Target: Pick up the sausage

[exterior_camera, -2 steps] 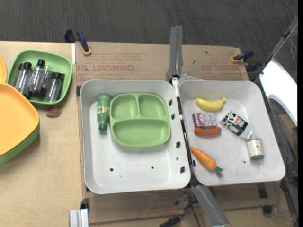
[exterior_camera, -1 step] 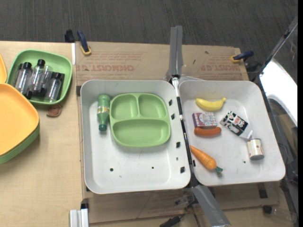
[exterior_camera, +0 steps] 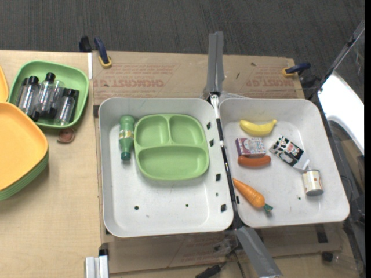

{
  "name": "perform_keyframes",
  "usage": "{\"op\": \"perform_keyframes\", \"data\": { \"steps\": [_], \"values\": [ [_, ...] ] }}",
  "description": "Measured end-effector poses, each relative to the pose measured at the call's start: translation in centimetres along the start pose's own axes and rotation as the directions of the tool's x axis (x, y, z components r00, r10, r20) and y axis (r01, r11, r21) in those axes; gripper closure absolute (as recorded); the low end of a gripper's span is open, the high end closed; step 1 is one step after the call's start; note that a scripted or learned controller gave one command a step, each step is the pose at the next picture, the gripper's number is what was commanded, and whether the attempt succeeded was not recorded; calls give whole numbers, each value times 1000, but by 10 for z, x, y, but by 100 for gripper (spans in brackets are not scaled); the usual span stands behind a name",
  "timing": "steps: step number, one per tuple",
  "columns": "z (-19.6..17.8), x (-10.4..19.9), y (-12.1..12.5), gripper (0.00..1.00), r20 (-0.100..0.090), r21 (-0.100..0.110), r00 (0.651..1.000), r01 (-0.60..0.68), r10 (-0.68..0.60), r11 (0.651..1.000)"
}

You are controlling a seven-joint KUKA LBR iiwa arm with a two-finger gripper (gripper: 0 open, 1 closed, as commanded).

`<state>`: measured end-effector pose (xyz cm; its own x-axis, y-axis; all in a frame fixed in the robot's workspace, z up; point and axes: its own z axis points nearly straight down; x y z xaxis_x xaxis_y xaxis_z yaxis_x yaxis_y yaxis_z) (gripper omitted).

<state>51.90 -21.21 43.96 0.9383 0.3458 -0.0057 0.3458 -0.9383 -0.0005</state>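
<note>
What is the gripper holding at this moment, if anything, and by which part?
Nothing is held. The sausage lies free in the right bin, just below the small carton, with the banana above and the carrot below.

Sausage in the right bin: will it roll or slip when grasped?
The sausage looks rounded and smooth, so it may roll or slip. It lies right beside the small carton, which could block rolling that way. It looks like a toy, so probably light.

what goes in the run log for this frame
stage: pre-grasp | target: sausage in right bin, untouched | touching: small carton just behind it | near: banana, carrot | left bin: green plate, green bottle
</note>
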Motion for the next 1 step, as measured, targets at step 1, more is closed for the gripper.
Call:
{"op": "perform_keyframes", "data": {
  "steps": [1],
  "values": [
    [0, 15, 12, 100, -1, 0, 995, -95, 95, 995]
  ]
}}
